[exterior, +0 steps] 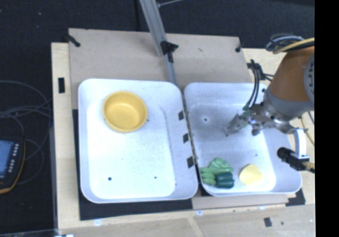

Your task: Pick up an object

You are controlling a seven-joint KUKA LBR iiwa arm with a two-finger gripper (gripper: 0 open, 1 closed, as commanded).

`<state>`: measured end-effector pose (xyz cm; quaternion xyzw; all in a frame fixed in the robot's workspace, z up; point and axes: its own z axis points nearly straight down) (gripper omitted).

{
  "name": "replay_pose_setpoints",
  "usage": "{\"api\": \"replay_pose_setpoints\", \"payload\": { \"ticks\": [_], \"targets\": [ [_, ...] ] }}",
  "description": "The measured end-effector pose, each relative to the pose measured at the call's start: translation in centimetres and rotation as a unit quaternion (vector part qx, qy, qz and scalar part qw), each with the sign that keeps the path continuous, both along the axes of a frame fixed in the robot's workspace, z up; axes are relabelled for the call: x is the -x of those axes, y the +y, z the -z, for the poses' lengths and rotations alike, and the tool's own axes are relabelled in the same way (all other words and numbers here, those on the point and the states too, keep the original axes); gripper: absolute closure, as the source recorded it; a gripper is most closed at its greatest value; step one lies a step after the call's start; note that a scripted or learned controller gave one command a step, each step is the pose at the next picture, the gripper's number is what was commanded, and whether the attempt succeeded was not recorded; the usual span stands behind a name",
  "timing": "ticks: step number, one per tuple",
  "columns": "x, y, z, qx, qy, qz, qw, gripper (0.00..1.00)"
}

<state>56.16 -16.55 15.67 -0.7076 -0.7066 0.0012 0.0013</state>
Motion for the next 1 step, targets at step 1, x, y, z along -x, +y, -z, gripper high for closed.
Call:
{"api": "replay_pose_setpoints", "payload": {
  "ticks": [1],
  "targets": [
    [-0.13,-0.04,-1.29,0.0002,-0.003,0.0,1.0,1.0]
  ]
}}
